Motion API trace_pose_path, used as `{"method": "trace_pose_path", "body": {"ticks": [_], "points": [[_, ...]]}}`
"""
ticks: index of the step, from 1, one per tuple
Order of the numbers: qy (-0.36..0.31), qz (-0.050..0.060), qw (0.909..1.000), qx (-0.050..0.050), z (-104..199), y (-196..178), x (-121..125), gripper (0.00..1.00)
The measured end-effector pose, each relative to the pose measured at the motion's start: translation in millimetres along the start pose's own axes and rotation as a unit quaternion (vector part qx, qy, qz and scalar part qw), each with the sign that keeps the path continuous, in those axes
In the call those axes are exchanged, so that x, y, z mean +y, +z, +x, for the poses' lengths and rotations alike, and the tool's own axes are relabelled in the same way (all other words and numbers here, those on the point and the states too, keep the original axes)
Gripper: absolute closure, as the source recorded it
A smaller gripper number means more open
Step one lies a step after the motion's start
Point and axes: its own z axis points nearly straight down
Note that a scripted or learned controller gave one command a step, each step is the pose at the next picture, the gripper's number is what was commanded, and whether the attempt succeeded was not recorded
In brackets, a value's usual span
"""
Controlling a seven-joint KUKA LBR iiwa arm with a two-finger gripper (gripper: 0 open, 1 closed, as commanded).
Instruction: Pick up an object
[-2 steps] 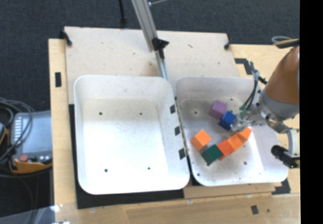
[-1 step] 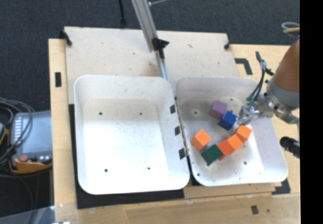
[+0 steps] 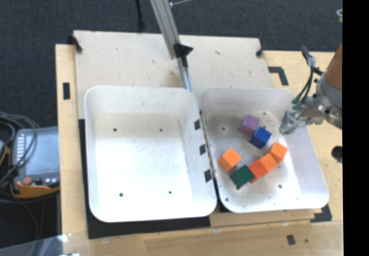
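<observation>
Dark carpet surrounds a pale wooden bench (image 3: 167, 56) that carries two shallow white bins side by side. A slanted metal rail (image 3: 163, 12) runs down from the far edge of the view to the gap between the bins, and a grey box with cables (image 3: 31, 160) sits on the floor at the left.

In the camera view, the left bin (image 3: 144, 151) has a broad bare floor. The right bin (image 3: 300, 180) holds all the blocks, gathered near its middle. A purple block (image 3: 249, 124) lies farthest, with a blue block (image 3: 261, 137) touching it on its near right side. An orange block (image 3: 230, 159) sits alone toward the left, near the dividing wall. A green block (image 3: 241, 176) lies nearest, and two more orange blocks (image 3: 269, 160) run from it up to the right in a close row.

The arm (image 3: 331, 85) comes in from the right, over the far right part of the right bin. Its gripper (image 3: 288, 123) points left and down, tip just right of the blue block and just beyond the far end of the orange row, apart from both. Nothing sits between its fingers; I cannot tell how wide they stand.

Open floor lies to the near right of the blocks and along the far wall of the right bin. The blocks stand clear of the right wall.
</observation>
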Motion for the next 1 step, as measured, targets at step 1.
{"method": "trace_pose_path", "body": {"ticks": [1], "points": [[-0.002, 0.002, 1.0000, 0.002, 61.6, -4.1, 10.5, 1.00]]}}
